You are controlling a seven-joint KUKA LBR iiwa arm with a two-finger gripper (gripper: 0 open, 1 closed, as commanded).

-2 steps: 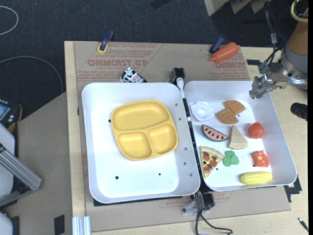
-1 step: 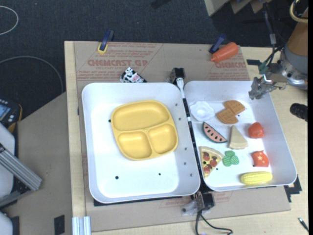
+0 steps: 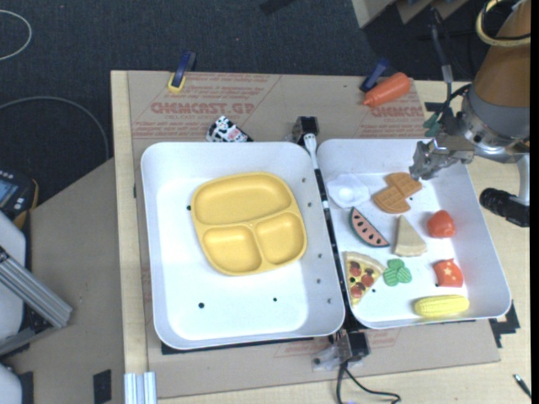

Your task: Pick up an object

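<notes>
We are seeing the tool (image 3: 424,162) hanging over the right bin (image 3: 488,251) at about one o'clock, just above the toy waffle (image 3: 396,194); whether it is apart or together, we cannot tell. The waffle is lying beside a white spoon-like piece (image 3: 345,192), perhaps. A watermelon slice (image 3: 368,228) and yellow corn (image 3: 440,306) are sitting lower down. The left bin (image 3: 160,251) is holding a yellow divided plate (image 3: 248,221).

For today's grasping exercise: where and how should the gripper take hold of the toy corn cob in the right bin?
Grip the corn cob across its middle, coming straight down from above. It lies flat and lengthwise along the near wall of the right bin, so the fingers should probably close across its narrow width. The near wall may crowd one finger. The gripper is at the bin's far end.
</notes>
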